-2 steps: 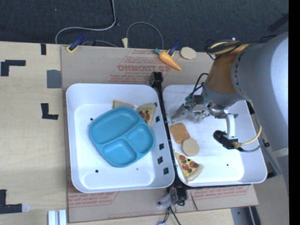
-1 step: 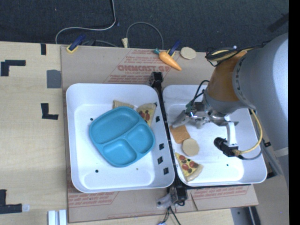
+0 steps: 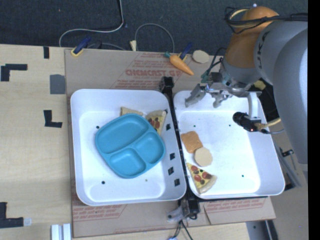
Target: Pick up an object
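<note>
The grey arm with orange band (image 3: 260, 39) reaches in from 3 o'clock. Its two-finger gripper (image 3: 206, 98) hangs released, fingers spread, holding nothing, over the right white bin's (image 3: 260, 179) 11 o'clock corner. The left white bin (image 3: 80, 149) bears a blue divided plastic tray (image 3: 130, 145). In the right bin — toward 8 o'clock — lie a tan toast piece (image 3: 191, 141), a pale round cracker (image 3: 203, 157) and a toy pizza slice (image 3: 201, 177).
</note>
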Robot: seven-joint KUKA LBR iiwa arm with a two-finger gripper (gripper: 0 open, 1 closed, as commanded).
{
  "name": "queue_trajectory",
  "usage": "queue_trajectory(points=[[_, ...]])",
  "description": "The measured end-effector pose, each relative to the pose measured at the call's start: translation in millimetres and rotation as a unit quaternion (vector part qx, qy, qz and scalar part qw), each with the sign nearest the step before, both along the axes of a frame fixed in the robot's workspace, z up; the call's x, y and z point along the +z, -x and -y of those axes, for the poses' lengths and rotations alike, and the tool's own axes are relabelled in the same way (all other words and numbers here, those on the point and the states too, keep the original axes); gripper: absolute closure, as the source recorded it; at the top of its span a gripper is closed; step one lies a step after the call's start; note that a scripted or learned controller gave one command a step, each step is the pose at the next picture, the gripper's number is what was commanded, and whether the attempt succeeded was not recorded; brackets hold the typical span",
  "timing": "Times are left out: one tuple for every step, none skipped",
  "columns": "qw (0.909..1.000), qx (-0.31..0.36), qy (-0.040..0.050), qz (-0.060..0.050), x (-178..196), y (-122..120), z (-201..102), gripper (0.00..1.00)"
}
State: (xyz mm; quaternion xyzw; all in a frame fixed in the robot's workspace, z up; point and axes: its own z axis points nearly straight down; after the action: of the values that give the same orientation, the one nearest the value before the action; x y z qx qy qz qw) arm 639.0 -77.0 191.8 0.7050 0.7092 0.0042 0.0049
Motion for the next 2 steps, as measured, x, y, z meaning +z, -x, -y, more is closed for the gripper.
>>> queue_trajectory(points=[[0.9999,-0.004,0.0000,-0.009,-44,40,18,0.00],[1.0000,-0.003,0.0013,-0.004,-109,59,18,0.00]])
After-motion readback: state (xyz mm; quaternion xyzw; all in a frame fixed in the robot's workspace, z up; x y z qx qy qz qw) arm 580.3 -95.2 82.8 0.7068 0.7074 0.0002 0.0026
